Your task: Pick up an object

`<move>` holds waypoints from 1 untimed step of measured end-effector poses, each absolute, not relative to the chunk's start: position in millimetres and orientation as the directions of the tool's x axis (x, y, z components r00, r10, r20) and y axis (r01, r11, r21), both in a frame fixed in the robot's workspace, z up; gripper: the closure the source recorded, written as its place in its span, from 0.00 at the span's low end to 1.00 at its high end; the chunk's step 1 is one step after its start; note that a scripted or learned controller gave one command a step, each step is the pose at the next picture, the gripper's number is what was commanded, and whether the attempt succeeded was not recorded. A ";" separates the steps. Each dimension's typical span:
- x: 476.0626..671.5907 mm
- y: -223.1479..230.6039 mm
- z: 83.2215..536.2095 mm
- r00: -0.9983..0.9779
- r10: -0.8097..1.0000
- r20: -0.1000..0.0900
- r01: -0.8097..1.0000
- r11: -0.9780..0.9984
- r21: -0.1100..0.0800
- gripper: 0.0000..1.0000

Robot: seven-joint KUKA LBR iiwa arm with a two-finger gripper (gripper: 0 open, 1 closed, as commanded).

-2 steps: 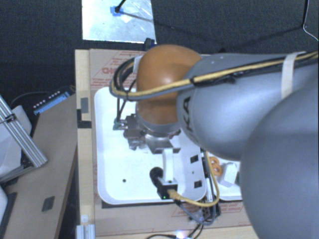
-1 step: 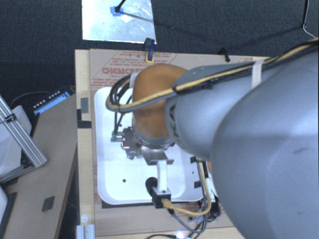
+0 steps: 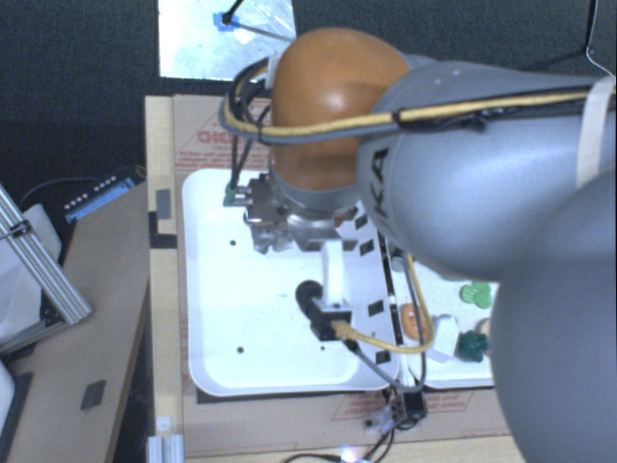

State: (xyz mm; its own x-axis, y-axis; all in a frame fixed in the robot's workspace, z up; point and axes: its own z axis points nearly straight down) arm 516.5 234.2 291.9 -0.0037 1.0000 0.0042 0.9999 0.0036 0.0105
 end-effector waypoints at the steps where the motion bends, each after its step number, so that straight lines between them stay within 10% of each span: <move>1: 509.6 182.7 187.2 0.004 1.000 -0.005 1.000 -0.004 -0.010 1.00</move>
